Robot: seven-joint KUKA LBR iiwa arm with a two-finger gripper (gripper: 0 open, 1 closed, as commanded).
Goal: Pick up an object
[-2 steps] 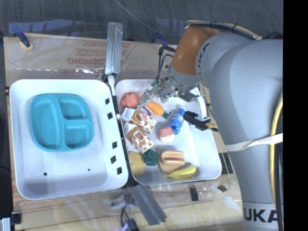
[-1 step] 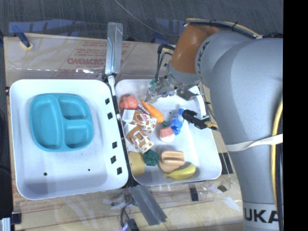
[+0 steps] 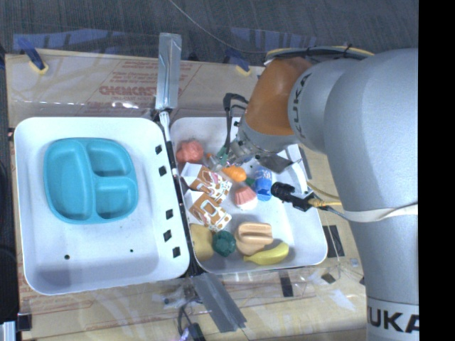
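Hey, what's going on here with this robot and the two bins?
A grey KUKA arm reaches in from the right over the right bin, which holds a jumble of toy food: a hot dog, a banana, a green piece and patterned boxes. Its tool is down among the items near the orange piece; whether it has gripped anything can't be made out. The left bin holds a blue divided tray.

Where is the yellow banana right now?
In the camera view, the yellow banana lies in the right bin, at its near edge, just below the hot dog bun and right of the dark green ball.
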